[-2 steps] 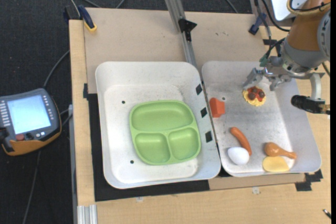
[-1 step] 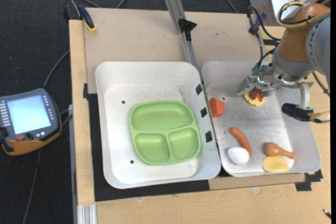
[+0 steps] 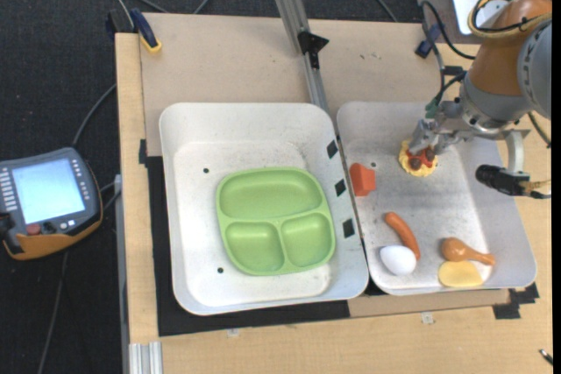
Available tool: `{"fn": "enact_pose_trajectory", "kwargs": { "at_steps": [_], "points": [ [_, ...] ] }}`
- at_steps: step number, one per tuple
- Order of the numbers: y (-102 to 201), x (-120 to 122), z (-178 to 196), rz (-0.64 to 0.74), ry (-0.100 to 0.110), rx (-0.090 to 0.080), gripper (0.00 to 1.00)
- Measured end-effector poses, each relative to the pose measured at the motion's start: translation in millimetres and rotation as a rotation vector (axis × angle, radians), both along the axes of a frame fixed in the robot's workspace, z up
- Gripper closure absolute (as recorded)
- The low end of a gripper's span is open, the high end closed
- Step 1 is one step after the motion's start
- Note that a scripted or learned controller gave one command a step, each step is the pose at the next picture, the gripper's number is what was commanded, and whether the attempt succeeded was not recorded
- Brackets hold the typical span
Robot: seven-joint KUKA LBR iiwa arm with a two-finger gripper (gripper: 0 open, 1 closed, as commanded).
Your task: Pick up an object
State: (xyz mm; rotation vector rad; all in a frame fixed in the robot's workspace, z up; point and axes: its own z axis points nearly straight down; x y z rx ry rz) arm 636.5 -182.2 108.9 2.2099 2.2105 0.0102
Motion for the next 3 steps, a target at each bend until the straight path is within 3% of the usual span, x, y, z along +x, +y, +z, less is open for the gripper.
{"fn": "enact_pose_trajectory", "kwargs": {
  "at_steps": [2, 3],
  "points": [
    [-6, 6, 119, 0.001, 0.007, 0.004, 1.00],
    [44, -12, 109, 0.005, 0.018, 0.009, 1.00]
  ]
}}
